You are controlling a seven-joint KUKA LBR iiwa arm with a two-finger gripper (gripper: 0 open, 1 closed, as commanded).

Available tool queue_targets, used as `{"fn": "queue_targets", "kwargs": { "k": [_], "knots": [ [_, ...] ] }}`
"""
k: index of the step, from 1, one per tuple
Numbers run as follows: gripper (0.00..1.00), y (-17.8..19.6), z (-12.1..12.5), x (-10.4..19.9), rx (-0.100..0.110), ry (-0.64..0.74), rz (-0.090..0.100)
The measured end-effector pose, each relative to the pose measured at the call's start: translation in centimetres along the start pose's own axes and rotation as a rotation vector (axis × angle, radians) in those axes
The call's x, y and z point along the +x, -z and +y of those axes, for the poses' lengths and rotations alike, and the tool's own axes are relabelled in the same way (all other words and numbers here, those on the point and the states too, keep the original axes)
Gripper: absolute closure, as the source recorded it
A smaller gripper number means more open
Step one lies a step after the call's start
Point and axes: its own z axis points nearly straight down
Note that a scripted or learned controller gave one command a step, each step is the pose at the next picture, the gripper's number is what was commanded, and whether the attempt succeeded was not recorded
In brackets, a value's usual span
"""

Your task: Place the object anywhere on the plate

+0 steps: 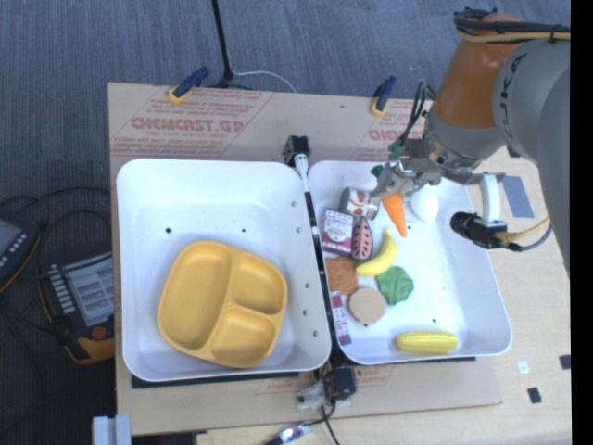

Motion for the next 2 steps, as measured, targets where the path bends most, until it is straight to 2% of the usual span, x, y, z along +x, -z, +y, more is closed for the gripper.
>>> {"fn": "queue_targets", "kwargs": {
  "k": [1,2],
  "knots": [
    [0.0,0.0,0.0,0.0,0.0,0.0,0.0],
    [0.0,-8.1,-2.4,-0.7,0.008,0.112,0.003]
  ]
}}
